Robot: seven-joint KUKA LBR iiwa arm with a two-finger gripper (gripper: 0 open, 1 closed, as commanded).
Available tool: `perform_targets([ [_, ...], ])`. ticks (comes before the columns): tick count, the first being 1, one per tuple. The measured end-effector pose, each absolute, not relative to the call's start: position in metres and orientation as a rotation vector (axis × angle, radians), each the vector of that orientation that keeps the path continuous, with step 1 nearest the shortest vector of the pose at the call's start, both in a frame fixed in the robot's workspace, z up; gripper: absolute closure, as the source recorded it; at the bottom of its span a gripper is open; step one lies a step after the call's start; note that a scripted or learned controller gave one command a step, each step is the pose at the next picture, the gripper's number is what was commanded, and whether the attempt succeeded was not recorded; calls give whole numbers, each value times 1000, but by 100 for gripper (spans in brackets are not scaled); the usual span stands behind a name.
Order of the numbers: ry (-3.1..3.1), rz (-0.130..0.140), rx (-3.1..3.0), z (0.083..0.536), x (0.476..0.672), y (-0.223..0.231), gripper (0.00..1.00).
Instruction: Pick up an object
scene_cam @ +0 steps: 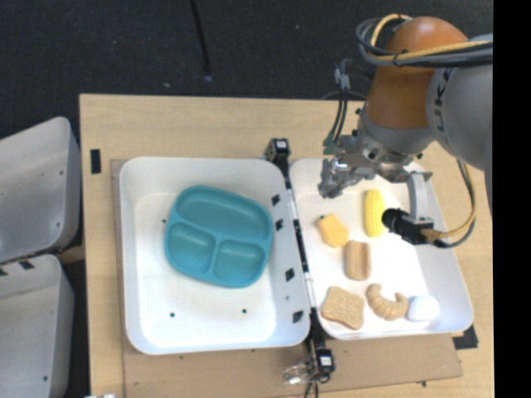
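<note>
The right bin holds several food items: a yellow corn cob, a yellow cheese wedge, a tan bread stick, a slice of toast, a croissant and a white egg. My gripper hangs over the bin's back left corner, just above and behind the cheese wedge and left of the corn. Nothing shows between its fingers.
The left bin bears a teal divided plate. A black divider with clips runs between the bins. A black fitting with a cable juts from the wrist beside the corn. Wooden bench lies around both bins.
</note>
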State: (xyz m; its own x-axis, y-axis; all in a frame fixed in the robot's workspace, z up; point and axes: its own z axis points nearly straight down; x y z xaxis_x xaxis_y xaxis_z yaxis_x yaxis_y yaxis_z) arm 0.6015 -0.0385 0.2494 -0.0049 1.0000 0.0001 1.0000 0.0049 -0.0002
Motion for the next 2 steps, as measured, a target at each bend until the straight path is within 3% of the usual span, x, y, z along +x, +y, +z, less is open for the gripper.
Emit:
perform_targets([
  [2, -2229, -2, -2212, 251, 547, 50, 100],
])
